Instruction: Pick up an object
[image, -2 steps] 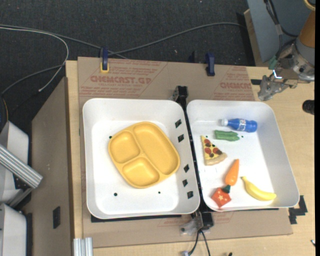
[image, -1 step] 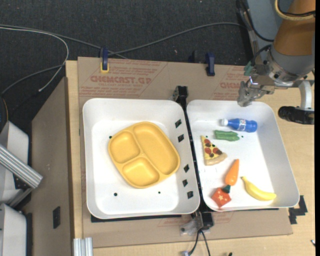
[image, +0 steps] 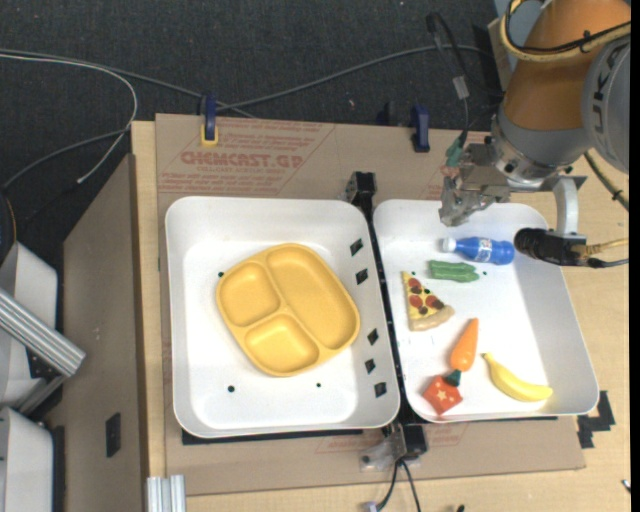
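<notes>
The right bin (image: 530, 330) holds several toy items: a blue bottle (image: 480, 249), a green pickle (image: 452, 270), a pizza slice (image: 423, 300), a carrot (image: 464, 345), a banana (image: 517, 380) and a red strawberry (image: 443, 394). My gripper (image: 458, 212) hangs over the bin's back left part, just above and left of the blue bottle. Nothing shows between its fingers.
The left bin (image: 190, 300) holds a yellow divided plate (image: 287, 308). A black divider strip (image: 372, 290) runs between the bins. Blue and yellow clamps (image: 209, 120) grip the cardboard at the back. Cables trail behind the bench.
</notes>
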